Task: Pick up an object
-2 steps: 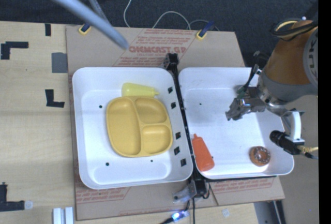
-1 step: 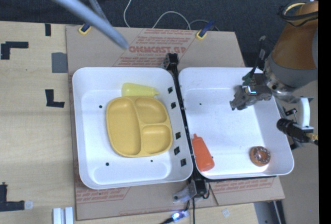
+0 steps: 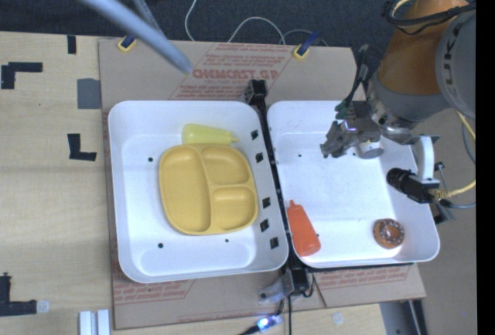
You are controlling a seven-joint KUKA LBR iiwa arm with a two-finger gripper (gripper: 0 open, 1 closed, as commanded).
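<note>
My gripper [image 3: 338, 144] hangs over the upper middle of the right bin [image 3: 309, 113], its dark fingers pointing down and to the left, with nothing visible between them. An orange carrot-shaped toy [image 3: 303, 228] lies against the right bin's left wall near the front. A brown frosted doughnut [image 3: 388, 233] sits in the right bin's front right corner. In the left bin [image 3: 128, 171] rests a yellow divided plate [image 3: 207, 188], with a pale yellow piece [image 3: 209, 135] just behind it.
A black divider [image 3: 265, 163] runs between the two bins. The arm's grey body and orange band [image 3: 421, 39] stand over the right bin's back right corner. A black cable part [image 3: 410, 185] hangs at the right rim. Cardboard lies under the bins.
</note>
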